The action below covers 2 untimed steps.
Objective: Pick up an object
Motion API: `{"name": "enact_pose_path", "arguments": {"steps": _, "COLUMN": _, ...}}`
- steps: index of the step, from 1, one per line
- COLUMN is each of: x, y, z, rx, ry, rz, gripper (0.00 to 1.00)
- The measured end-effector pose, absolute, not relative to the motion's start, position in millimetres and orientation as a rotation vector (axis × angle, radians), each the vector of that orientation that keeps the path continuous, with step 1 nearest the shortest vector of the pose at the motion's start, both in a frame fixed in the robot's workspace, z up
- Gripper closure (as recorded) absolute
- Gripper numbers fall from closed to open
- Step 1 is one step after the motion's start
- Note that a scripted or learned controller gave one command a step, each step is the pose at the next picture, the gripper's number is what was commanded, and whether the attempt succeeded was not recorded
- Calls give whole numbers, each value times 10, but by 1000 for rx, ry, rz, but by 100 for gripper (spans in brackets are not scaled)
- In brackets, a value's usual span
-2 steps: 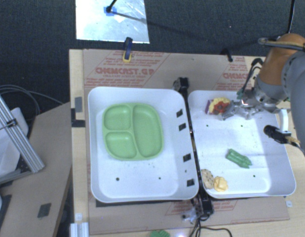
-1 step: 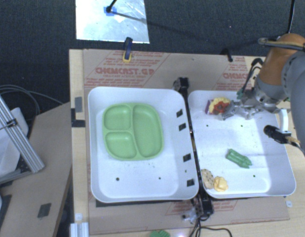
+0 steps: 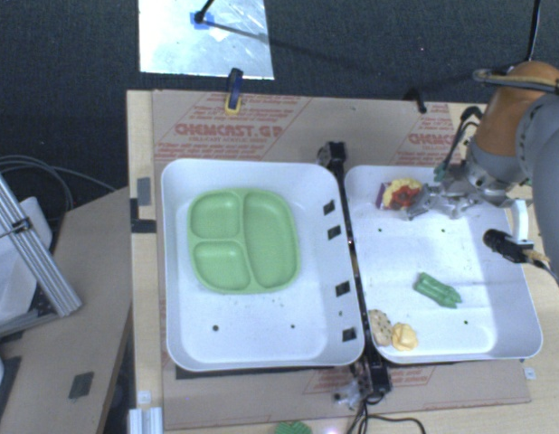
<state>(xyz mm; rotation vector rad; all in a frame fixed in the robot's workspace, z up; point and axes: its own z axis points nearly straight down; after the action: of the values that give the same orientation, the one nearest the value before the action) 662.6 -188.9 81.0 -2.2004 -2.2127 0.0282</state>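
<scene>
Bright, even overhead light — my feed is slightly soft.
Foil sheet (image 3: 205, 23) glares; white bins (image 3: 261, 333) nearly wash out — shadows faint.

A robotics laboratory is shown. Two white bins (image 3: 261, 355) are fixed side by side on a bench (image 3: 288, 120) covered with protective printed film, over dark carpet (image 3: 62, 52). Loose cables (image 3: 44, 165) and an aluminium frame profile (image 3: 26, 242) are seen beyond the bench's left edge.
</scene>
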Motion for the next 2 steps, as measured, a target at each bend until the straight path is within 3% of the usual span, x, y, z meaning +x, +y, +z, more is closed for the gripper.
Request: {"name": "enact_pose_path", "arguments": {"steps": 2, "x": 6626, "y": -1889, "z": 810, "rx": -2200, "ry": -2213, "rz": 28, "gripper": 0}}
